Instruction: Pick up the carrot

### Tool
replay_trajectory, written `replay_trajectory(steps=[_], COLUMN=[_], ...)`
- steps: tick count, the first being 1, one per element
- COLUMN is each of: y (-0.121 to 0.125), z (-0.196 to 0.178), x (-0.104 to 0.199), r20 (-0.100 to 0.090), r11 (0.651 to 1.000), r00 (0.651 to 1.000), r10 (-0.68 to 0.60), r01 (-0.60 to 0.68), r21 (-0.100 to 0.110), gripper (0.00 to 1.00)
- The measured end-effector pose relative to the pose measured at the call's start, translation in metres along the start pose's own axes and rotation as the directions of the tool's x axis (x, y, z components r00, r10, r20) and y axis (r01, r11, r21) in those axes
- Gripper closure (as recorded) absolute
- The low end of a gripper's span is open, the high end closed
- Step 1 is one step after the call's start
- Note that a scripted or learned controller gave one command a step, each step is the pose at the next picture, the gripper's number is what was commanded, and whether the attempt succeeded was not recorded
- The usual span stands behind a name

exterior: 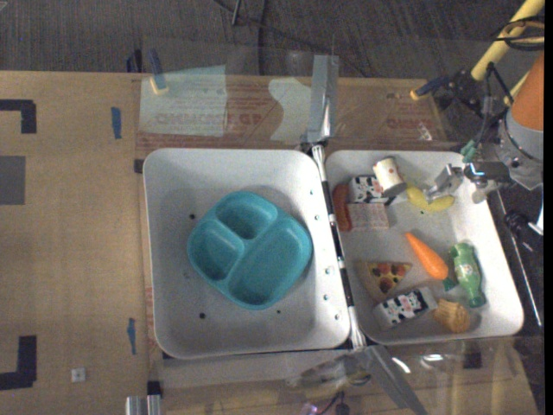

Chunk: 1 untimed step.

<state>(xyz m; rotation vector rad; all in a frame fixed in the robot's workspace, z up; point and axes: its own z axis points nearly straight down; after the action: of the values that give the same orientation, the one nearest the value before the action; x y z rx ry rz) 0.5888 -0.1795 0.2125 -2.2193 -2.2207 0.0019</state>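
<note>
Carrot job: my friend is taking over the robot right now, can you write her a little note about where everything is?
Claw: over the top right corner of the right bin, holding nothing; the view is too small to tell whether it is open or shut.
Carrot: lying in the right bin, between the pizza slice and the green bottle, below the banana. The claw is apart from it.
Teal divided plate: in the left bin.
Done: nothing yet.
Left: bring the claw to the carrot, grip it, lift it.
</note>
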Motion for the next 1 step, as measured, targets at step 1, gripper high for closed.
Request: replay_trajectory(steps=[1], y=[-0.0396], z=[0.1200], x=[0.0028], r20=[0.001], r11=[1.000], r00=[1.000], r10=[0.016], r01=[-0.016], r21=[-0.003], gripper=[0.00])
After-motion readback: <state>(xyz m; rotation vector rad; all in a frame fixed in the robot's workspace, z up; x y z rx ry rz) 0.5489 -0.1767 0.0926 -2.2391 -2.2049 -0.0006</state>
